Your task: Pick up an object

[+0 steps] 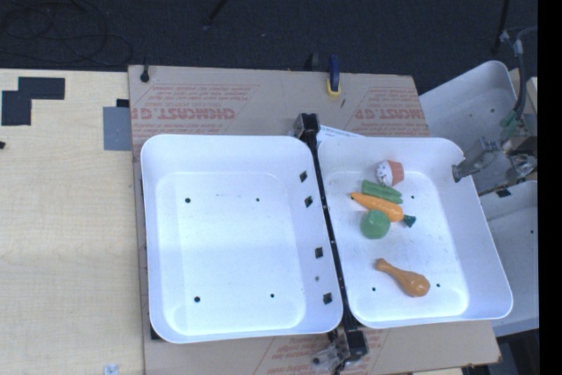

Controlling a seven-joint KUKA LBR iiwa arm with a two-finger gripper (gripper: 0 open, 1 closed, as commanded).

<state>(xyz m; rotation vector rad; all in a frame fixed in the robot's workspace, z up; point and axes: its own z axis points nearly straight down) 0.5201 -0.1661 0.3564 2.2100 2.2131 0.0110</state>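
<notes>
1. Currently, the left bin [228,233] lies beside the right bin [479,250] on a sheet of printed cardboard [219,105]; a row of black clips [318,215] along the shared rim apparently joins the pair.
2. All candidate objects lie in the right bin, which suggests that it is the source for the pick.
3. Nearest the shared rim, a toy carrot [379,204] lies slantwise, touching a green bean pod [380,189] on its far side and a green ball [375,225] on its near side. A small white-and-orange toy [389,172] sits just beyond the pod.
4. Well apart from this cluster, toward the near rim, a tan drumstick-shaped toy [404,277] lies alone; judged from its isolation, it is the easiest target.
5. At the right bin's outer rim, the gripper [492,161] hangs outside the bin wall, apart from every object. Whether it is released or clenched cannot be determined; nothing is seen in it.
</notes>
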